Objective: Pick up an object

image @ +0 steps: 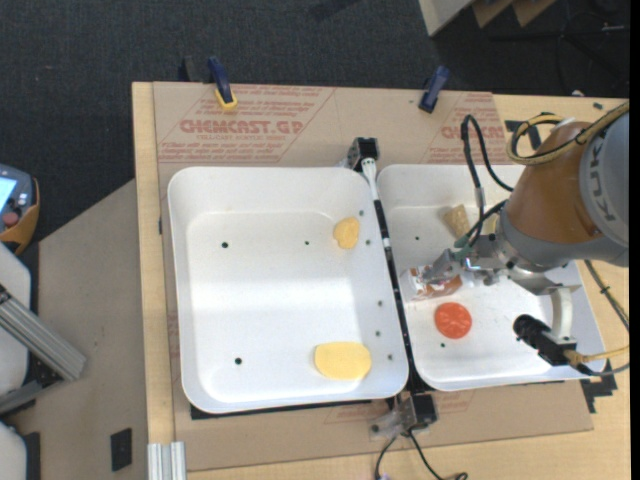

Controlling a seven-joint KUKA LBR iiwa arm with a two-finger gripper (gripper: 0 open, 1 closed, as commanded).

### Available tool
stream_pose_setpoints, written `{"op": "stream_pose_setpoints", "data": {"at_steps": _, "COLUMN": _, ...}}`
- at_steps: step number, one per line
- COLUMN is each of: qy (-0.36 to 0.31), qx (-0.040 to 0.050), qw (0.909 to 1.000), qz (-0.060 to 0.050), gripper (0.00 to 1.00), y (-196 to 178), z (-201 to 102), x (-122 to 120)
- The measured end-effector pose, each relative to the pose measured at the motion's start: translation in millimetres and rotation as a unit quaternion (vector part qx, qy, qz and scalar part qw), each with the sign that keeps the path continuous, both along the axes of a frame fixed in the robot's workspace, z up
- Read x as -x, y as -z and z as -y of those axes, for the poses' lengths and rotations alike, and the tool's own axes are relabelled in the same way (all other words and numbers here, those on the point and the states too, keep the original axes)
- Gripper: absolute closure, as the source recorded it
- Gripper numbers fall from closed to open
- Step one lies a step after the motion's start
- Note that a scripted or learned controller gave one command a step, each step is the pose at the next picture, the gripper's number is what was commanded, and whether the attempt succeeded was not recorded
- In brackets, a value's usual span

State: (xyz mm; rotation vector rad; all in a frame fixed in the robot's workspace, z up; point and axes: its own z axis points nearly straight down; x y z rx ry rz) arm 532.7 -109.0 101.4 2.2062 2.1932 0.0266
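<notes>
My gripper point(438, 272) reaches in from the right and hangs low over the left half of the right bin point(500, 370). Right beneath its tip lies a small reddish-brown and white item point(438, 287); whether the gripper touches it I cannot make out. A round red object point(453, 320) rests just in front of it on the bin floor. A tan lump point(458, 218) sits toward the back of the same bin. In the left bin point(200, 298) lie a small yellow piece point(346, 233) by the right wall and a bigger yellow oval point(342, 360) at the front right.
The grey and orange arm point(560, 208) with its cables covers the right bin's right side. A black divider rail point(388, 268) runs between the bins. Blue clamps point(222, 86) point(434, 88) grip the board's far edge.
</notes>
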Motion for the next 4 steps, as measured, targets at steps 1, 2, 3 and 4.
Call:
{"op": "stream_pose_setpoints", "data": {"at_steps": 1, "qy": -0.001, "qx": 0.0013, "qw": 1.0, "qz": 0.007, "gripper": 0.0, "y": 1, "z": -6, "x": 15}}
{"op": "stream_pose_setpoints", "data": {"at_steps": 2, "qy": 0.001, "qx": 0.002, "qw": 1.0, "qz": 0.005, "gripper": 0.0, "y": 2, "z": -7, "x": 41}}
{"op": "stream_pose_setpoints", "data": {"at_steps": 3, "qy": -0.007, "qx": -0.0048, "qw": 0.9999, "qz": -0.01, "gripper": 0.0, "y": -90, "z": -65, "x": 15}}
{"op": "stream_pose_setpoints", "data": {"at_steps": 4, "qy": -0.001, "qx": -0.0025, "qw": 1.0, "qz": -0.007, "gripper": 0.0, "y": -234, "z": -17, "x": 30}}
